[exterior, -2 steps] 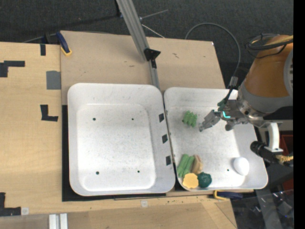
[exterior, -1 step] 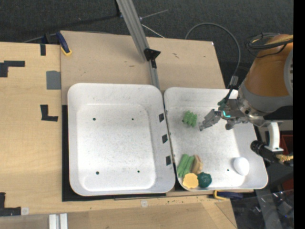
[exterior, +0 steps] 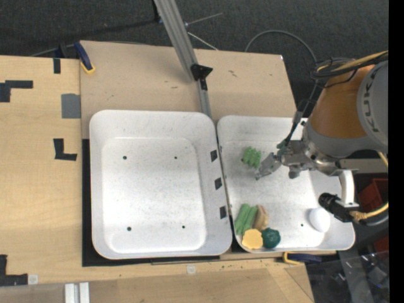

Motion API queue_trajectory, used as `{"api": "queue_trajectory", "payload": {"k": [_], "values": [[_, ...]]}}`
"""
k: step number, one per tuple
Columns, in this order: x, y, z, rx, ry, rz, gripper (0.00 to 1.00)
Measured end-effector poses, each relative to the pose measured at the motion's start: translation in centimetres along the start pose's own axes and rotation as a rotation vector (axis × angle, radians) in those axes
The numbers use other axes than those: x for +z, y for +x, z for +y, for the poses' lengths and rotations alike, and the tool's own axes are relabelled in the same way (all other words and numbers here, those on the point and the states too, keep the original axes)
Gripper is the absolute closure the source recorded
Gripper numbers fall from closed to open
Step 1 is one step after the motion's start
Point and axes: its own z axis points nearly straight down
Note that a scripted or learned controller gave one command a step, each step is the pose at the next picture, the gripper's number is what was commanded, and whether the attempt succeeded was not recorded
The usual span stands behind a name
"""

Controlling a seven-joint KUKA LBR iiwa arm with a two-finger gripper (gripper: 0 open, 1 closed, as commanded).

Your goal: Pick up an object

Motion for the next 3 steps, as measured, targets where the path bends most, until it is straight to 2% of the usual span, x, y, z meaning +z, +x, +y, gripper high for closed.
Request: {"api": "queue_trajectory", "payload": {"k": [2, 3], "values": [[9.6, -0.4, 0.2, 0.001, -0.006, -0.002, 0.0], [8.5, -0.3, 0.2, -0.001, -0.005, 0.0, 1.0]]}}
